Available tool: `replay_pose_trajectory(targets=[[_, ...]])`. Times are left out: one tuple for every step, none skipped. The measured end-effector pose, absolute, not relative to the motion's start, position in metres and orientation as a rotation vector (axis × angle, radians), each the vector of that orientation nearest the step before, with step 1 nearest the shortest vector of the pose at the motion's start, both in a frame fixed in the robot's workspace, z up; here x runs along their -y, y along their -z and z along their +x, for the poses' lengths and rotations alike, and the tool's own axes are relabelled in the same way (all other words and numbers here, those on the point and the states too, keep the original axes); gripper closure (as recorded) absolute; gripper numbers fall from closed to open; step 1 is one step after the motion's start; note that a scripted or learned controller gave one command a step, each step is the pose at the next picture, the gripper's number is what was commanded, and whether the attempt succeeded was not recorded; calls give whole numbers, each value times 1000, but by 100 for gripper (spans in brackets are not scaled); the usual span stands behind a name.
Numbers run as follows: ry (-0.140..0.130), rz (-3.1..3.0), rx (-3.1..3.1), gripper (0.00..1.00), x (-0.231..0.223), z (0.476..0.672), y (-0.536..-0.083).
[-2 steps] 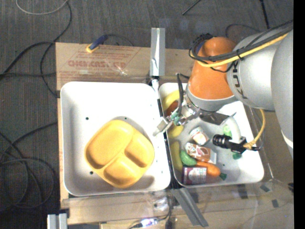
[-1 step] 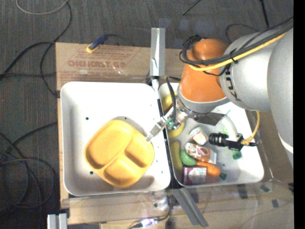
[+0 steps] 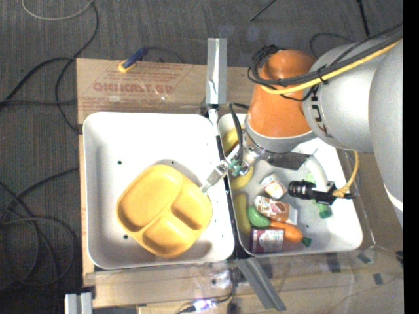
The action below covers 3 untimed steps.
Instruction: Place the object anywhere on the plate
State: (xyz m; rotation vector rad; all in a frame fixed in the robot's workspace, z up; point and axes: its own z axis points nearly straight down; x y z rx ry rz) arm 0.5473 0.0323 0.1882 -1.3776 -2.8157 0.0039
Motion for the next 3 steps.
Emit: replay_pose_trajectory(targets=[[-6, -1536, 2742, 100, -16, 578, -352], [-13, -1536, 2743, 100, -15, 580, -360], [-6, -1634, 2678, 100, -36, 521, -223]])
